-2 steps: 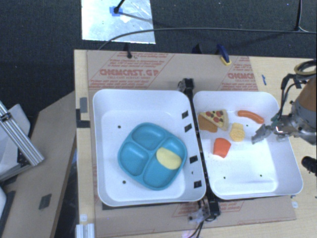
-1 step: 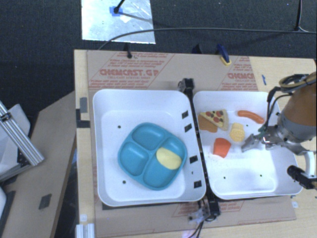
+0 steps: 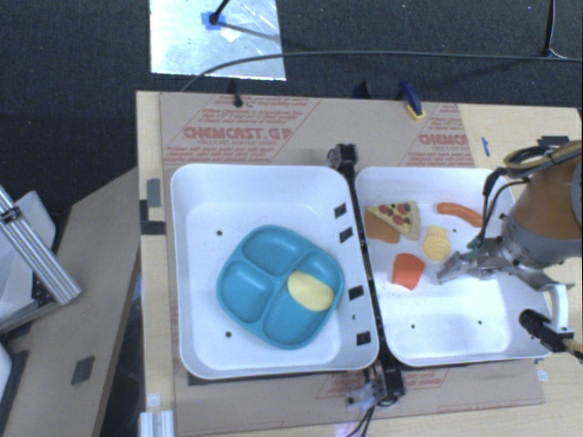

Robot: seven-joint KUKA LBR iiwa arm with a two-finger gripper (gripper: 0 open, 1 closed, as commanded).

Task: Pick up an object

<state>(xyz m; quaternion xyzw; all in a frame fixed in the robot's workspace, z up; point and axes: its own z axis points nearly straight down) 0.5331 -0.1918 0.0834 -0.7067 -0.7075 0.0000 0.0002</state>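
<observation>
My gripper [image 3: 448, 269] hangs low in the right bin [image 3: 455, 335], pointing left. Its tip is just right of a red-orange block [image 3: 408, 270], and just below a pale yellow piece [image 3: 437, 242]. Nothing shows in its grasp. A toy pizza slice [image 3: 393, 218] lies at the bin's far left. An orange sausage [image 3: 459, 213] lies near the far wall. In the left bin [image 3: 264, 176] a blue divided plate [image 3: 250, 289] carries a yellow lemon-like object [image 3: 311, 290] in its right compartment.
The arm's orange-banded wrist [image 3: 547, 212] leans over the right bin's right side, with cables looping above it. A black divider [image 3: 357, 244] runs between the two bins. The near half of the right bin floor is bare white.
</observation>
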